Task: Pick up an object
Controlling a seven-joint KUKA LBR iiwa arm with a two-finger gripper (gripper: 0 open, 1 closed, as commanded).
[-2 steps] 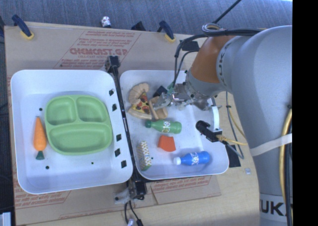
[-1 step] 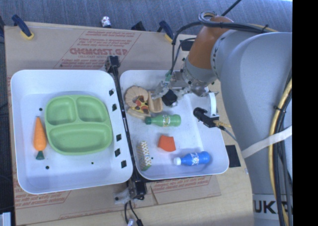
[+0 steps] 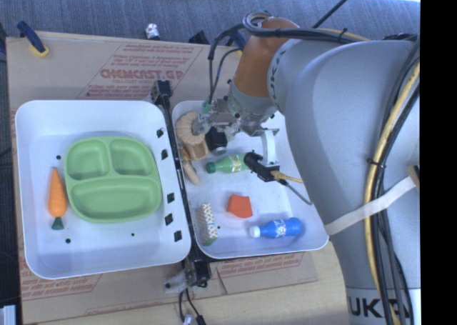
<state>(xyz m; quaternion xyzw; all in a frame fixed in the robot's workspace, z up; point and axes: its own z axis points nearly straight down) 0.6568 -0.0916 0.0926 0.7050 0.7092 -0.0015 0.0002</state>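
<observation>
Looming closest, the grey arm (image 3: 343,138) fills the right side as it reaches in, its orange band (image 3: 260,59) bent down over the right bin (image 3: 307,241). From where I stand, the wrist points at the bin's far left corner, which suits a try at whatever is piled there.

Its gripper (image 3: 214,131) sits low among the objects, beside a tan wooden piece (image 3: 191,143) against the bin's left wall. I cannot tell whether the fingers are spread or closed, as the wrist hardware covers them, and nothing can be seen caught between them.

Any object would do for the task. Near the gripper lies a green bottle (image 3: 227,166) on its side, small and smooth, probably inclined to roll. Toward the near edge lie an orange wedge (image 3: 240,206), a blue bottle (image 3: 280,228) with a white cap, and a speckled brush-like thing (image 3: 207,222) by the left wall. They lie loosely scattered, apart from one another, likely so that each can be taken alone.

In the left bin (image 3: 28,173) a green divided plate (image 3: 113,178) lies flat, with a toy carrot (image 3: 56,193) just beside it. Brown cardboard (image 3: 136,66) covers the worktop beneath both bins.
</observation>
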